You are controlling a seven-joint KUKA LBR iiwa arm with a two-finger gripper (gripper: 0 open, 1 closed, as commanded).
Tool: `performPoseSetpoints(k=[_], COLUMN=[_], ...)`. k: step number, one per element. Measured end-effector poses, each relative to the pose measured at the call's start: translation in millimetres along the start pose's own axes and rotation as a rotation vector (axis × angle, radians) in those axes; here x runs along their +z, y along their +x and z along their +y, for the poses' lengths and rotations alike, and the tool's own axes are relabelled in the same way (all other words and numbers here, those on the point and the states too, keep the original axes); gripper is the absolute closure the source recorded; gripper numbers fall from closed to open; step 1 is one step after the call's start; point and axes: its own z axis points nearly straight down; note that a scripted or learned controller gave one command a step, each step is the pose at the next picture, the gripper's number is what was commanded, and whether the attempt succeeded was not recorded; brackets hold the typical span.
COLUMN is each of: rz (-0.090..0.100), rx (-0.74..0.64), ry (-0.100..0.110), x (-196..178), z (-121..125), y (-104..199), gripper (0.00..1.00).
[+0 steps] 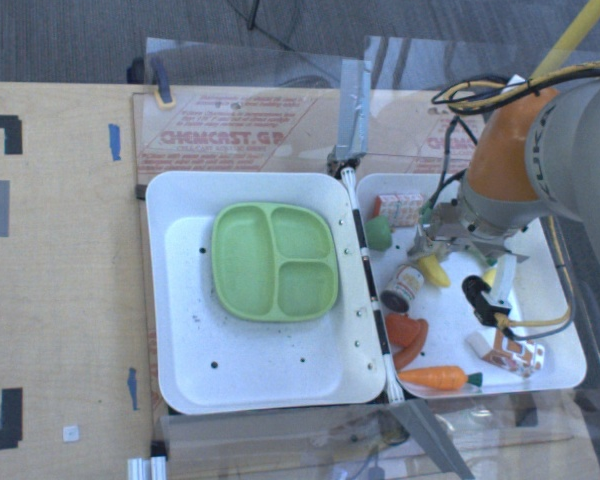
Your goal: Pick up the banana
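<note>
- Camera view, looking down at a slant: the grey arm with its orange band comes in from the right, and its hand (440, 246) is low over the right bin (570, 368), in that bin's upper middle.
- Whether the hand is released or clenched cannot be told; the wrist hides its tip.
- The banana (434, 271), small and yellow, lies on the right bin's floor just under the hand's tip, on the side nearer the camera. I cannot tell whether the two are touching.
- A small brown bottle (404, 288) with a pale label lies tilted just beside the banana, below the hand and toward the view's left.
- A green round thing (379, 233) sits to the view's left of the hand, near the bin's left wall.
- A pink and white box (398, 208) lies up and left of the hand, by the bin's far wall.
- A red thing (408, 331) lies further below the hand, past the bottle.
- A carrot (435, 376) lies well below the hand along the bin's near edge, its green end pointing to the view's right.
- A white and orange packet (508, 353) lies below the hand, toward the view's right.
- The left bin (180, 348), well apart from the hand, bears a green divided plate (275, 261).
- The desk (60, 268) is pale wood.
</note>
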Motion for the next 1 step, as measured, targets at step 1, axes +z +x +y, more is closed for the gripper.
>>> performPoseSetpoints(k=[1], rz=[0.005], rx=[0.104], ry=[0.012], x=[-84.6], z=[22.8], y=[40.3], gripper=[1.0])
